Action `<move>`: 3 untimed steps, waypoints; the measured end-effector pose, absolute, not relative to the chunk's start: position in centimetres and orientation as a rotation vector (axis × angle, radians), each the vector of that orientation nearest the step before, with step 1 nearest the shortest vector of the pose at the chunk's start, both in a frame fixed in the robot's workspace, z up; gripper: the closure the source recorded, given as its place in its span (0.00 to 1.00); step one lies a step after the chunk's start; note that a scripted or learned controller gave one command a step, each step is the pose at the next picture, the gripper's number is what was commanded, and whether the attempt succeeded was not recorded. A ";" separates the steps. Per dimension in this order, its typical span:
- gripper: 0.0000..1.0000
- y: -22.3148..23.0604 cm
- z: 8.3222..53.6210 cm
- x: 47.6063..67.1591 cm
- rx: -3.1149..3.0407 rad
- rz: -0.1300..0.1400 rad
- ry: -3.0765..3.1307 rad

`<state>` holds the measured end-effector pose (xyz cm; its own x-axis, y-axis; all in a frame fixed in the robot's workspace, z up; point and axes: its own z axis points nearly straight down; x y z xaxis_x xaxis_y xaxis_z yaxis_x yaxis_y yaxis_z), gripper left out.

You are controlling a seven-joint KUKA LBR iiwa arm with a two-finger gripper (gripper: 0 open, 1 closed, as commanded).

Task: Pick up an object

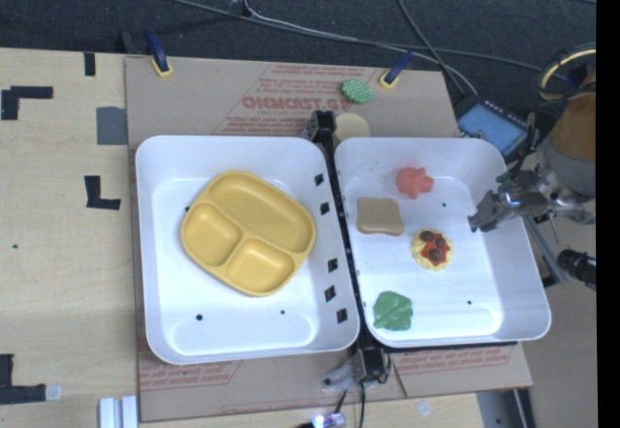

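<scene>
The right bin (489,315) holds a pink lumpy piece (415,181), a tan toast slice (379,216), a small pizza-like disc with red and dark toppings (432,249) and a green leafy piece (392,310). My gripper (494,210) hangs at the right rim of that bin, to the right of the pizza disc and apart from every object. Nothing shows between its fingers. The arm's orange band (579,126) sits at the far right.
A yellow divided plate (248,231) lies in the left bin (165,320). A green dotted piece (356,90) and a pale round one (353,125) rest on the cardboard behind the bins. Black clips line the divider between the bins. Cables cross the dark floor at the top.
</scene>
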<state>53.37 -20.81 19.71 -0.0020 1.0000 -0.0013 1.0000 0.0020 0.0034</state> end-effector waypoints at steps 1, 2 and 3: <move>1.00 -16.4 20.4 53.0 2.216 0.001 2.228; 1.00 -12.1 21.2 52.7 2.218 0.000 2.228; 1.00 -6.7 20.4 52.1 2.218 -0.003 2.228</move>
<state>52.05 -6.75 20.40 -0.0042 1.0000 0.0003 1.0000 0.0042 -0.0028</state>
